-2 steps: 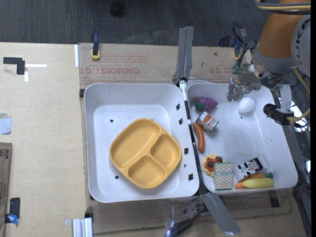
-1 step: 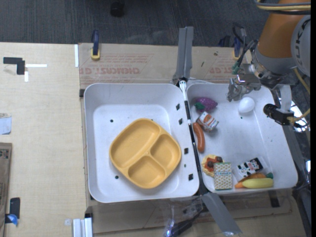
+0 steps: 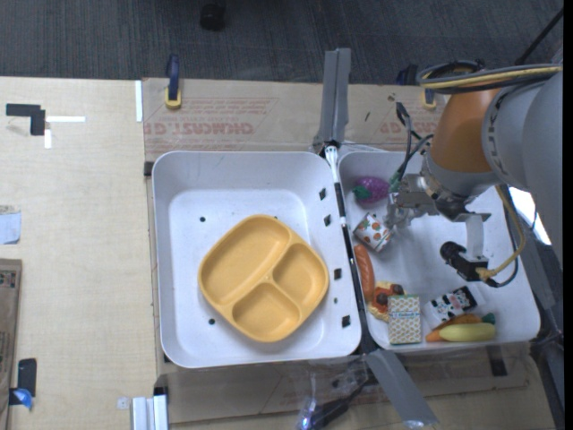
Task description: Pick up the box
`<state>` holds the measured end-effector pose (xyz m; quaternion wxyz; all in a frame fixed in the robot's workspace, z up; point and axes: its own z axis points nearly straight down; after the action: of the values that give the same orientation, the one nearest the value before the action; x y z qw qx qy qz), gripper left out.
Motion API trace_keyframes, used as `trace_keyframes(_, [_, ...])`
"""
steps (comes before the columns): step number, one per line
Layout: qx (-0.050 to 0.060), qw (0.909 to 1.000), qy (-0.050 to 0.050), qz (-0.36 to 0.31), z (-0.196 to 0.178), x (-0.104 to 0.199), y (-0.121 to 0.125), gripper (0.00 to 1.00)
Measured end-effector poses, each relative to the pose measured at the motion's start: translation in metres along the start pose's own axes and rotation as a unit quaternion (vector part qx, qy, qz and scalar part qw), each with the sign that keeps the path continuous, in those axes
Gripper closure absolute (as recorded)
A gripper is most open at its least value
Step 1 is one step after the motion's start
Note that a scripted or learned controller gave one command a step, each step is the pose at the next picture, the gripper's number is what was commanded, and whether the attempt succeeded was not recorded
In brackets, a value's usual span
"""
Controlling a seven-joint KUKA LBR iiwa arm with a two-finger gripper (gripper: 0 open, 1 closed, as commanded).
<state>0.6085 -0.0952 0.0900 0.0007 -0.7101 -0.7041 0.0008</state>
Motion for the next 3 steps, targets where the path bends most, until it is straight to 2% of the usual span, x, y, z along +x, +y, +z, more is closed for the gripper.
trace_keyframes(1, [0.001,0.9976,0.0,0.07,0.001,0.0,0.026,0.0])
trace_keyframes(2, [0.009,0.9878,-0.001,0.155,0.003,0.001,0.046,0.0])
trace_keyframes(3, [0.002,0.981,-0.001,0.194,0.001,-0.002,0.021,0.0])
